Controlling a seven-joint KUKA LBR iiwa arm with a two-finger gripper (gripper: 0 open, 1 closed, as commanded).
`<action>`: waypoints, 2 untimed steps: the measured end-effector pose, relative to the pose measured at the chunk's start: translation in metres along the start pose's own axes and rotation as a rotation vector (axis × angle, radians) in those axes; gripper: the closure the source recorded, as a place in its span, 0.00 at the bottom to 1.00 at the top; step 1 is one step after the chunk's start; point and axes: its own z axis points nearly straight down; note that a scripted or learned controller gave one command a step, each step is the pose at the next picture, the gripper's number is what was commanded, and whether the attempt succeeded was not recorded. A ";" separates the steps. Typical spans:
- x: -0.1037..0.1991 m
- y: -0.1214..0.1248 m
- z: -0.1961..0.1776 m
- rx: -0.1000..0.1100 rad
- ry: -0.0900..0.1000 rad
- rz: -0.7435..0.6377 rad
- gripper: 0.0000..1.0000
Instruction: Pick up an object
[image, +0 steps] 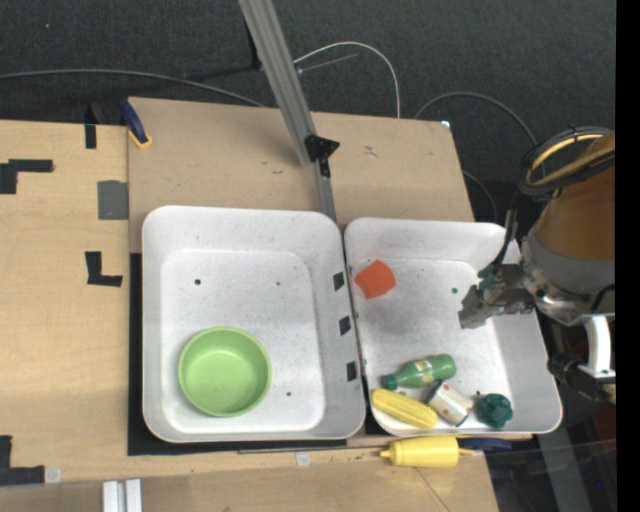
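Two white bins (245, 225) sit on my wooden bench. Right bin holds an orange block (375, 279), green bottle (420, 373), corn (404, 408); no label readable. Gripper (476, 308) hovers above, grip state unclear.

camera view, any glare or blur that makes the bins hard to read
Camera view: lighting is soft and even, no strong glare on the left bin or right bin; the green bowl and orange block read crisp; the gripper is dark and slightly blurred, with a faint grey shadow on the bin floor beside it.
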 end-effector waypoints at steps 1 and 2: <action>0.055 0.018 -0.007 0.001 0.002 -0.006 1.00; 0.098 0.042 -0.013 0.000 0.001 -0.006 1.00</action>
